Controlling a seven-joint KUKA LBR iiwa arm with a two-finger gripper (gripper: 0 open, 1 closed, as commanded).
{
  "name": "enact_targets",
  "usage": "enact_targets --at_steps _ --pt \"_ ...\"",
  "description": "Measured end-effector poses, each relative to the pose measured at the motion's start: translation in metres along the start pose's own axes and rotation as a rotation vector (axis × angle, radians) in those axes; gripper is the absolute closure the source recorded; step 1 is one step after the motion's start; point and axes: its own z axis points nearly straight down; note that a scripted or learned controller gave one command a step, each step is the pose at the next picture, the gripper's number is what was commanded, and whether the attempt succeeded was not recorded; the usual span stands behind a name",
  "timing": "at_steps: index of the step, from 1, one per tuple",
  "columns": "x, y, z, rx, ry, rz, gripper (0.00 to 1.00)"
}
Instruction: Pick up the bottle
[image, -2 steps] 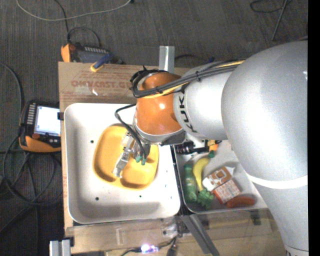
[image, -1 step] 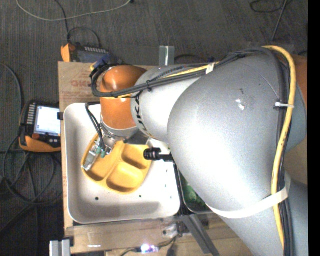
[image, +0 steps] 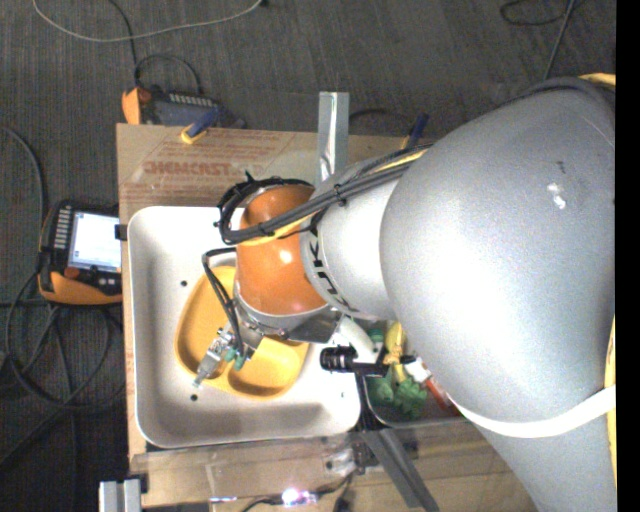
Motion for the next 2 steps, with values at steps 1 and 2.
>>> enact_targets --at_steps 1,2 --pt "0.000 0.000 0.000 0.000 0.000 0.000 0.00" --pt "0.000 -0.034 0.001 -0.038 -0.007 -0.080 0.00"
